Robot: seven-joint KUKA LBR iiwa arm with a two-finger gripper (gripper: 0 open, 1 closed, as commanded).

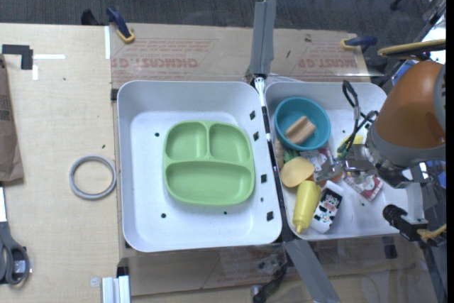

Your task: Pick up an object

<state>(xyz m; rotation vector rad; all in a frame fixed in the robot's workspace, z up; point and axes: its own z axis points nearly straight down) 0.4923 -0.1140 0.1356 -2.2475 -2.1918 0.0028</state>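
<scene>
yellow bottle (305, 204) lies lengthwise, cap toward the near bin wall (340, 236).

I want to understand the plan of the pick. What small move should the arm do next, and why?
Probably a short descent straight down. The gripper hangs low in the right bin, among the clutter beside the yellow bottle and the black-and-white item. I see nothing between its fingers, so nothing is picked yet.

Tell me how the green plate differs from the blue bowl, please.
The green plate is flat and split into three compartments; the blue bowl is round and deeper. The plate lies by itself in the left bin, the bowl among clutter in the right bin. The plate holds nothing; the bowl holds a tan object.
</scene>
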